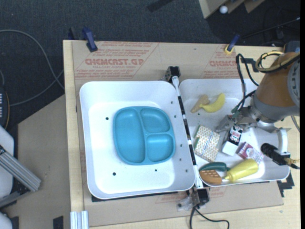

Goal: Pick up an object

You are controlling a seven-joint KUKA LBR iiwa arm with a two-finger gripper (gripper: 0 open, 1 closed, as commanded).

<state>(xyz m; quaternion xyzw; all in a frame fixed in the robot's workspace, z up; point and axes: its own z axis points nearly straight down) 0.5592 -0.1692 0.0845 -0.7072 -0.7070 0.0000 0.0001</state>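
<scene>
Leftmost sits the left bin (95, 128), and in its middle lies a blue divided plate (143, 135) with three compartments, flat on the white floor. Just right of that plate, past the seam where the two bins meet, comes the right bin (209, 86), and everything loose is in there. Well right of the plate and near the far wall lies a yellow banana (213, 104) with a tan piece at its left end. Nearer than the banana rests a patterned packet (207, 143), tilted. Against the near wall, further right of the plate's lower corner, lies a brush with a green handle (213, 171), touching a yellow bottle (243, 170) that lies on its side. Between packet and bottle is a small white box (229, 148), and beside it a dark red carton (248, 151). My pincer (234, 128) hangs over that white box, right of the packet; whether it is spread or closed I cannot tell, and I see nothing clearly gripped in it
</scene>
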